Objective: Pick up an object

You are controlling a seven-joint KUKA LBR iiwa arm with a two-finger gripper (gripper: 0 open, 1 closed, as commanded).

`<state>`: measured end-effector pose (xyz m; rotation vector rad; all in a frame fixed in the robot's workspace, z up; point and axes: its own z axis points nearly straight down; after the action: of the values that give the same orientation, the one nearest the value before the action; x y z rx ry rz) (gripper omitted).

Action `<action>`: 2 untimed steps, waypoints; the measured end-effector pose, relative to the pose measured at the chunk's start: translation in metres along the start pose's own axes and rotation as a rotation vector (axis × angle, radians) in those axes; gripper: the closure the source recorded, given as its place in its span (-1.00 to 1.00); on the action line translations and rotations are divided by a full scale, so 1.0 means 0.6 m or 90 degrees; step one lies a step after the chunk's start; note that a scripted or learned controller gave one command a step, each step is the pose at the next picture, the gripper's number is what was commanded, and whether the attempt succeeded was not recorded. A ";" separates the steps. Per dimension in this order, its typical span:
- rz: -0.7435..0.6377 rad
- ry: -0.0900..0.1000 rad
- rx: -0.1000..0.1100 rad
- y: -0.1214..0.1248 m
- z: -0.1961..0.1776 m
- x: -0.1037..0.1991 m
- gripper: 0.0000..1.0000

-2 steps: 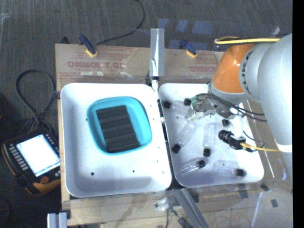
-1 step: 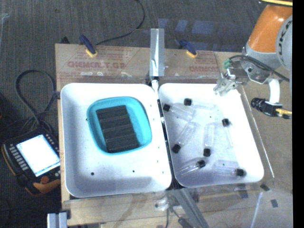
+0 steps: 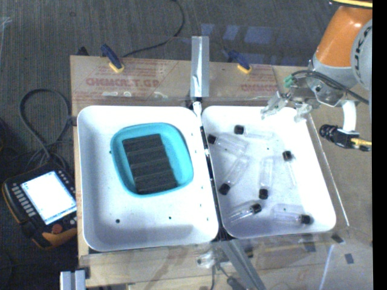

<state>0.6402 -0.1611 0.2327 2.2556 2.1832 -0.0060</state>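
Arm (image 3: pixel 347 35) sits at the upper right, grey with the orange band, wrist over the far right corner of the right bin (image 3: pixel 314 162). End effector (image 3: pixel 285 104) hangs at that bin's far rim, its two thin fingers spread apart, nothing between them. No grasp yet.

Task objects: clear plastic tubes with black caps, scattered flat on the right bin floor. One tube (image 3: pixel 233 142) lies near the upper left of the bin, cap by the divider. Another tube (image 3: pixel 237 169) lies slanted below it, cap toward the lower left. A tube (image 3: pixel 265 175) sits mid-bin, cap at its lower end. One tube (image 3: pixel 289 168) sits to its right, cap at the top. Two more lie near the front edge: one tube (image 3: pixel 243 211) left, another tube (image 3: pixel 289 214) right. A loose-looking black cap (image 3: pixel 239 128) sits near the top; can't tell if a tube is attached. Tubes are transparent, so outlines are faint.

Left bin (image 3: pixel 91 180) holds a teal tray (image 3: pixel 151 159) with a dark ribbed insert. Not the likely target from here.

Step, as I judge it: pre-grasp, end effector above the bin edge, not yet lined up over any tube. Next move calls for shifting inward over one tube, turning the fingers across its long axis, then descending. Round, slick tubes may roll or slip out.

Desk (image 3: pixel 139 80) under the bins; a handheld pendant (image 3: pixel 42 201) lies to the left.
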 end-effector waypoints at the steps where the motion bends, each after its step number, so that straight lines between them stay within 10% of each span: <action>1: -0.060 0.001 -0.001 -0.014 0.231 0.081 -1.00; 2: -0.060 0.002 0.000 -0.015 0.217 0.081 1.00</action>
<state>0.6328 -0.1126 0.1021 2.1511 2.2894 -0.0041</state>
